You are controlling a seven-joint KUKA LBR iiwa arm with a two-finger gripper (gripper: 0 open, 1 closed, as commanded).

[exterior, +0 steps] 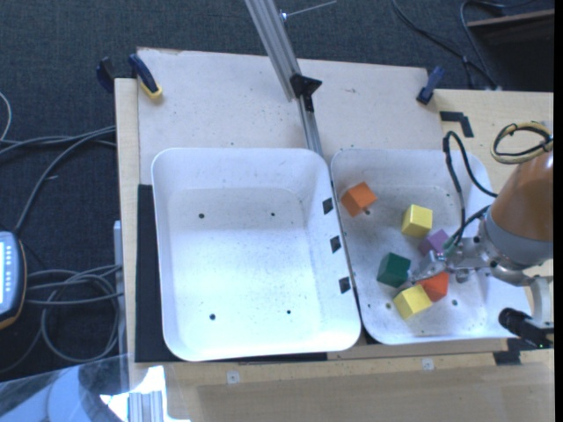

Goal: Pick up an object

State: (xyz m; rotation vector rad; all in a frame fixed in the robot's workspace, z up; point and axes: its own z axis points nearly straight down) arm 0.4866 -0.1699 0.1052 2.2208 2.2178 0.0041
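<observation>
Nearest the camera, along the bottom of the right-hand shallow white plastic bin (380,328), a yellow cube (411,301) lies tilted, touching a small red-orange block (435,285) just to its right. A dark green cube (393,269) sits just beyond the yellow one, close against it. The two-finger gripper (447,259) comes in from the right at the end of the grey arm, whose orange band (533,202) shows above the wrist. The gripper's tip is low in the bin, right over the red-orange block and beside a small purple block (436,241). The metal parts there are small and blurred together, so whether anything sits between them cannot be told; the red-orange block looks partly covered by the tip, perhaps touching it.

Farther back, a second yellow cube (417,220) stands apart from the cluster, just above the purple block. Beyond that, near the bin's left wall, an orange cube (358,199) rests on its own, well apart from the others.

The left-hand shallow white plastic bin (176,262) lies beside the right one, their rims meeting along the middle, where small black clips (335,243) sit. Both bins rest on a pale speckled bench top (220,95). At the far edge, a slanted grey metal rail (274,33) rises from a black bracket, and blue clamps (429,83) hold the board's corners.
</observation>
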